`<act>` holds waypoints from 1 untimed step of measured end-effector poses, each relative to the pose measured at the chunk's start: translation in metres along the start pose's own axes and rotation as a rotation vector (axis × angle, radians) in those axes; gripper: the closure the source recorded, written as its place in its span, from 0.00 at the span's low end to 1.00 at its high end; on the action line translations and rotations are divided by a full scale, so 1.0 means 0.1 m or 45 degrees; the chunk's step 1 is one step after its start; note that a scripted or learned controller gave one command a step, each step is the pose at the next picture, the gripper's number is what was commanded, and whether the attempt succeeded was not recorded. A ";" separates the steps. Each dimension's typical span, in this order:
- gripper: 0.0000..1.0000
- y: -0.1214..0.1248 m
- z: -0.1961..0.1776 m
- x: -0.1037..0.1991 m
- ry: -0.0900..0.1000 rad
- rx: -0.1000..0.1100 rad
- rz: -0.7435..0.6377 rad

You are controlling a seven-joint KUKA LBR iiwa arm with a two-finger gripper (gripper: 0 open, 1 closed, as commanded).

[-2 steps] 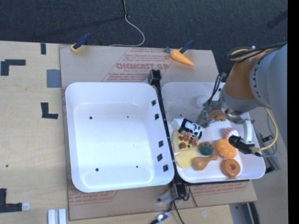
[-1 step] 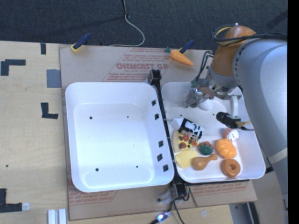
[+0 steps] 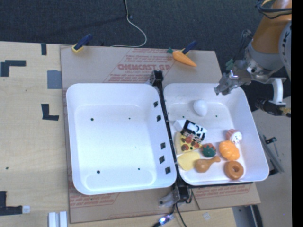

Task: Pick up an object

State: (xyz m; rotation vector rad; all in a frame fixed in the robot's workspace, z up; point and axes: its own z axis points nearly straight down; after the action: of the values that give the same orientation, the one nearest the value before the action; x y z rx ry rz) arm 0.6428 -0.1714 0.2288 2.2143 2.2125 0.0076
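I see my gripper [image 3: 226, 86] up at the far right corner of the right bin [image 3: 253, 126], at its rim. I cannot tell how it is set, and I see nothing in it. The grey arm [image 3: 272, 41] with its orange band comes in from the right.

The toys are all in the right bin, nearer to me than the gripper. A white egg [image 3: 200, 108] is the closest one to the gripper, a bit left of it and nearer. A black and white card [image 3: 193, 128] lies left of the middle, with its near edge over a yellow piece [image 3: 187, 161] with small dots on it. Beside that is a small green and red toy [image 3: 208, 150]. An orange fruit [image 3: 229, 151] sits just right of it, with a small pink and white toy [image 3: 234, 136] just behind. A brown drumstick [image 3: 206, 164] and a doughnut [image 3: 234, 170] lie at the near edge, well apart from the gripper.

The left bin [image 3: 113, 136] sits beside the right one. A toy carrot [image 3: 183, 58] lies on the cardboard [image 3: 132, 67] behind the bins.
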 end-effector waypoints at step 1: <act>1.00 0.17 -1.65 0.21 0.001 -0.009 -0.007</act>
State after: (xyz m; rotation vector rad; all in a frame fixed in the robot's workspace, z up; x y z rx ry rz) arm 0.6582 -0.1494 0.3935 2.2048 2.2154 0.0156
